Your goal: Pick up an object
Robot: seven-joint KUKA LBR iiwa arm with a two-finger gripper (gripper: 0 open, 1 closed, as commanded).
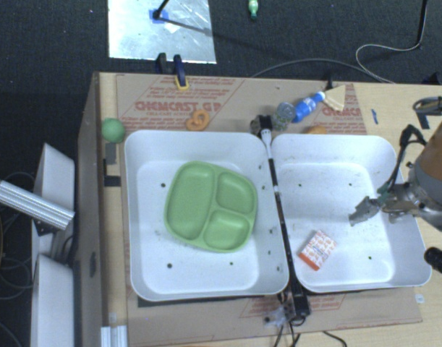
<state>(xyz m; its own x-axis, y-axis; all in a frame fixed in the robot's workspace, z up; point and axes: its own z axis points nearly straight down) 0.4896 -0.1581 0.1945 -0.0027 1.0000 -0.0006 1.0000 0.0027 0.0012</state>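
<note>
A small green ball (113, 129) rests on the brown cardboard worktop (228, 96). The left bin (199, 215), smooth white plastic, holds a pale green three-compartment tray (210, 205). The right bin (343, 215) holds a small orange-and-white packet (317, 250), lying flat near its front. The hand (367, 212) hovers over the right bin's right side, above and right of the packet, gripping nothing; how far open it is cannot be told.

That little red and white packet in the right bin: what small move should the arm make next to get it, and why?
Probably a short slide toward the near-left and down. The gripper sits over the right bin, up and to the right of the red and white packet, apart from it. The packet lies flat on the bin floor with bare space around it.
</note>
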